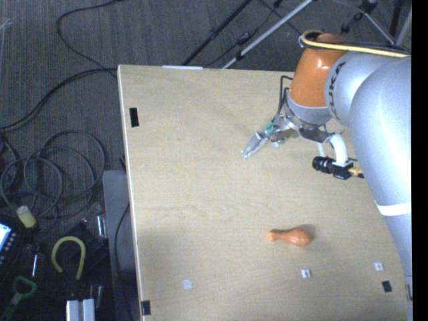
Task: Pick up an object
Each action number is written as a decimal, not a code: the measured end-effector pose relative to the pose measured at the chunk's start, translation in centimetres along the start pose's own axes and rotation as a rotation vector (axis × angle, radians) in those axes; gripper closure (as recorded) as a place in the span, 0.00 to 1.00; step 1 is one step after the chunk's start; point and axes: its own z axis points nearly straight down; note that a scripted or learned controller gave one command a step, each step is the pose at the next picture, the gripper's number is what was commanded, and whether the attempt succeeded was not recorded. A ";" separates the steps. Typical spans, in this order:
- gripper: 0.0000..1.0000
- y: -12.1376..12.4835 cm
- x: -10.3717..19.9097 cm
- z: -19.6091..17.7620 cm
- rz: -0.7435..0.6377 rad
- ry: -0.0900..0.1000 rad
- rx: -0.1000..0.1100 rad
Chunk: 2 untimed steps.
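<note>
An orange, pear-shaped object [291,237] lies on its side on the tan board [194,179], toward the front right, with its thin neck pointing left. My gripper [248,150] hangs over the middle right of the board, slanting down to the left. It is well behind the orange object and apart from it. Nothing shows at its tip. The grey arm with its orange band [314,79] comes in from the right.
A black part [332,166] juts out beside the wrist. Small markers [305,273] dot the board's front right. Left of the board, cables [47,172] and tools [67,253] lie on the floor. Tripod legs [281,19] stand behind the board.
</note>
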 end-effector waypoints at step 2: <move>0.00 0.0 0.2 0.9 -0.087 0.003 0.000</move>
